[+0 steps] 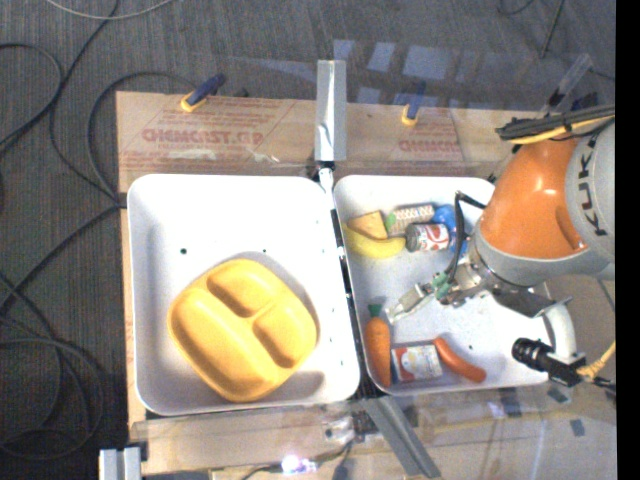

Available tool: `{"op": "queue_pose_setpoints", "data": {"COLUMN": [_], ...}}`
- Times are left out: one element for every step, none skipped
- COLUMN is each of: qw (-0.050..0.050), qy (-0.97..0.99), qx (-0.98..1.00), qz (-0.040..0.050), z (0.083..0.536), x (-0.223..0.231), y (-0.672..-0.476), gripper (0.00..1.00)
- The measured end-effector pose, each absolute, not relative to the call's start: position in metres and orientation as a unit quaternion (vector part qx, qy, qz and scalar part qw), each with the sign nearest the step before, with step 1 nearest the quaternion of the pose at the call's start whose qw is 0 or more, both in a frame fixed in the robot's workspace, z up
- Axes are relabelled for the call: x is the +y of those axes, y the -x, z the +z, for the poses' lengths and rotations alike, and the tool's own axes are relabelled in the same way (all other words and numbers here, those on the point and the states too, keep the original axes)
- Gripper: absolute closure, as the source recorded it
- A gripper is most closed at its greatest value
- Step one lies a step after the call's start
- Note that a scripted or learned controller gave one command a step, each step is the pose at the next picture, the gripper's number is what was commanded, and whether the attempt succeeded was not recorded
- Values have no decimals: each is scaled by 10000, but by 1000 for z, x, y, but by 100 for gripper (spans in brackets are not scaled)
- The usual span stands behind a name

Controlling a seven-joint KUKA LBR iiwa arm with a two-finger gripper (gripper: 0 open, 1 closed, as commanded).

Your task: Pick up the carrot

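- The smooth orange plastic carrot with a green top (377, 348) lies in the near-left corner of the right-hand shallow white bin (480, 313), its long side just beside the bin's left wall. A straight-down approach could catch that wall, or leave no room for a finger on the wall side.
- The grey two-finger gripper (408, 303) sits to the right of and slightly beyond the carrot's green end, near it but apart from it. Its fingers (400, 306) seem slightly apart with nothing between them, though they are small and pale against the white bin, so this is a cautious reading.
- A small packet with a red and white label (417, 362) lies just beside the carrot on its right, and a reddish-orange sausage-shaped toy (460, 362) lies just beyond that. A closing finger could nudge the packet, or the program could settle on the similarly coloured sausage shape.
- The carrot looks tapered and slick; a pinch near the narrow end would probably squeeze it out sideways.
- The yellow banana (372, 242) and the small red and white can (430, 236) at the far side are well apart from the carrot, and unlikely to interfere.
- The yellow divided plastic tray (243, 328) in the left-hand white bin (160, 268) on the desk plays no part.
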State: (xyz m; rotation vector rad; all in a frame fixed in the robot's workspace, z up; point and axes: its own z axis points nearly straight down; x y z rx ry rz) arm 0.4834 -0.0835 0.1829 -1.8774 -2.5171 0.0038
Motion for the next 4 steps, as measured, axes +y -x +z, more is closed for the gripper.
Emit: {"op": "queue_pose_setpoints", "data": {"qw": [9, 8, 9, 6], "qy": [4737, 5028, 5026, 4342], "qx": [-8807, -8644, -8645, -9008], "qz": [-1, 3, 2, 3], "z": [183, 183, 183, 183], "x": [-22, -79, -79, -24], "y": [-484, -484, -484, -484], "gripper": [0, 0, 0, 0]}}
